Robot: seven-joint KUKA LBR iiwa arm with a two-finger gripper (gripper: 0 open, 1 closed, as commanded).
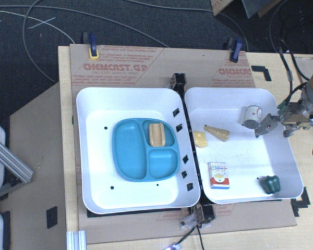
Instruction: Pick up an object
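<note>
Where arm (309, 95) leaves frame, fingers (274, 125) blurred beside small cup (252, 114)

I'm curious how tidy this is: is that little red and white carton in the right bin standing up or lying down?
Lying down. The carton rests flat on the right bin floor, its printed face turned up toward the camera.

Place: I read this as a robotics lab.
Evidence: clamped plywood bench (146, 61), loose cables (52, 14) on dark carpet, two white bins (88, 139).
</note>
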